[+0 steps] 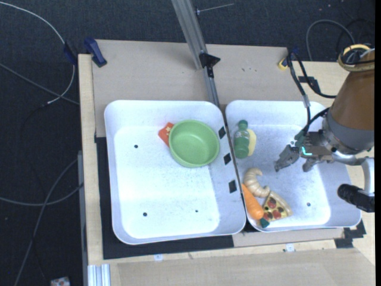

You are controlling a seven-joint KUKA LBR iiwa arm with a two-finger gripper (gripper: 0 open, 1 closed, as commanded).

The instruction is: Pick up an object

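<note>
My gripper [296, 161] hovers over the middle of the right bin [309, 115], open, with nothing between its dark fingers [286, 158]. To its left a green bottle [241, 139] lies by the bin's left wall, with a yellow piece [253, 140] touching it. Lower left of the gripper sit a beige croissant-like toy [257, 182], an orange carrot [252, 205] and a pizza slice [275, 208], packed close together near the front left corner. In the left bin [155, 213] stands a green bowl [193, 143], with a red-orange object [165, 133] partly hidden behind it.
A metal pole [190, 25] slants down from the top to the divide between the bins. Black cables [306, 88] run along the right bin's back edge to the wrist. The arm's grey body [357, 118] overhangs the bin's right side.
</note>
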